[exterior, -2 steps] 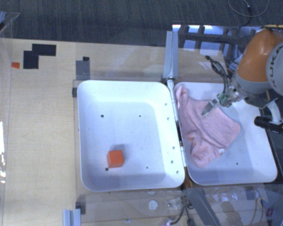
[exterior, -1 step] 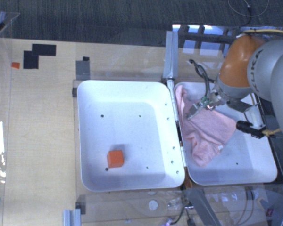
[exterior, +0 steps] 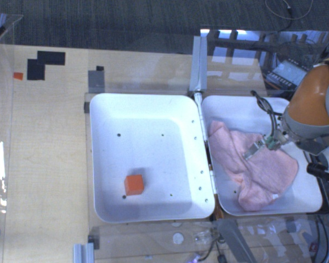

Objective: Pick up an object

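Wooden bench (exterior: 44,163) w/ 2 white bins side by side. Left bin (exterior: 153,114) has 1 orange cube (exterior: 134,184), front-left area. Right bin (exterior: 236,109) has 1 pink cloth (exterior: 252,169), crumpled, long axis running diagonally from back-left to front-right. Gripper (exterior: 259,148) sits low over cloth's middle, tips at the fabric; can't tell if jaws are open or closed

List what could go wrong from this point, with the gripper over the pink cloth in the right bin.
1. The gripper sits over the flat middle of the pink cloth, so it may pinch only a thin fold that slips out.
2. The cloth is spread wide and reaches toward the right bin's wall, so it might drag or snag on the rim when lifted.
3. The orange block lies in the left bin, far from the gripper.
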Robot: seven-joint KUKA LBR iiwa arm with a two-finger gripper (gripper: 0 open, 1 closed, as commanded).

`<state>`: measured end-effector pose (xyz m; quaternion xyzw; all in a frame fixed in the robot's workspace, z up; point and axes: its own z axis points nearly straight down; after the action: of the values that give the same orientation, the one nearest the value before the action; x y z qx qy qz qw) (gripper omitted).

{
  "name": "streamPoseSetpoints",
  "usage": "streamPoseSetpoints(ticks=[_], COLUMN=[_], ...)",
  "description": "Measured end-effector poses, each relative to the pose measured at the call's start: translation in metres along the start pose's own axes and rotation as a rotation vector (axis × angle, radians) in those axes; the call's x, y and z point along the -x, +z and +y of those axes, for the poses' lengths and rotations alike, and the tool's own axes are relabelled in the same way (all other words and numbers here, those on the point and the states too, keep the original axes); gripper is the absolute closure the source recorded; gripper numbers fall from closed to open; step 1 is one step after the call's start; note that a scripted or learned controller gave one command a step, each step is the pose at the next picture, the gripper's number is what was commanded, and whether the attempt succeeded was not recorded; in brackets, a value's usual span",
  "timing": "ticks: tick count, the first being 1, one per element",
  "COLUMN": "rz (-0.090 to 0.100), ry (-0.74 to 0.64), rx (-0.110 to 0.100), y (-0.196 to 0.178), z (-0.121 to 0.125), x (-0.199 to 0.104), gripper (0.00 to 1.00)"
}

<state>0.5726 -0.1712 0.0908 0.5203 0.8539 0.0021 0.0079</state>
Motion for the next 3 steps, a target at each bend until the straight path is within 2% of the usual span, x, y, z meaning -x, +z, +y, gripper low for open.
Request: streamPoseSetpoints(ticks=[1, 2, 3], rz=[0.001, 0.001, 0.005], ry=[-0.035, -0.035, 0.176], rx=[0.003, 0.003, -0.005], y=[0.0, 0.0, 0.003], z=[0.042, 0.042, 0.106], x=[-0.035, -0.035, -0.007], gripper=[0.0, 0.0, 0.0])
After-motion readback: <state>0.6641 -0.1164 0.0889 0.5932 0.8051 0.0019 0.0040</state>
